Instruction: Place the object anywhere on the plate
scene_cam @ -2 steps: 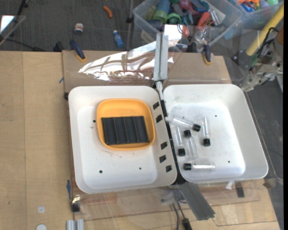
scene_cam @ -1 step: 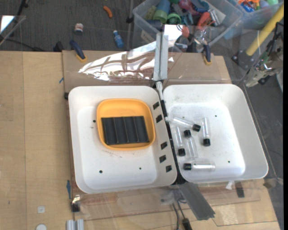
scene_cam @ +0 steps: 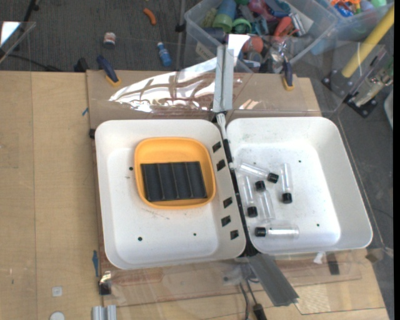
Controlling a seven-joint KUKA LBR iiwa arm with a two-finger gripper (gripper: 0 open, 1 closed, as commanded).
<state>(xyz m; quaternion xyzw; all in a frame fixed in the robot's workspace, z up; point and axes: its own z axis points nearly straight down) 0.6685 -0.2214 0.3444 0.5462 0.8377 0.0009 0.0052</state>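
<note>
Clear tubes (scene_cam: 265, 200) with black caps lie loose in the right bin (scene_cam: 331, 187), in a small group on its floor, close to the left wall and towards the front. I count about five. One tube (scene_cam: 278, 232) lies across, nearest the front edge, with its cap to the left. Another (scene_cam: 285, 181) lies lengthwise at the right of the group, with its cap towards the front. The others lie at slants between these two and the left wall, some of them touching.

An orange plate (scene_cam: 144, 150) sits in the left bin (scene_cam: 112, 206), nearer the back edge than the front, well apart from the tubes. A black ribbed block (scene_cam: 173, 181) lies flat on it and covers most of its middle.

Both bins stand side by side on the wooden bench (scene_cam: 44, 187), and their inner rims meet. Small black tabs (scene_cam: 220, 164) stand in a row along this joint. Behind the bins a shiny sheet (scene_cam: 169, 90) lies on the bench, and beyond the back edge there is a clear box (scene_cam: 262, 19) of coloured things.

How far the claw is open, and what it has, I cannot tell.
</note>
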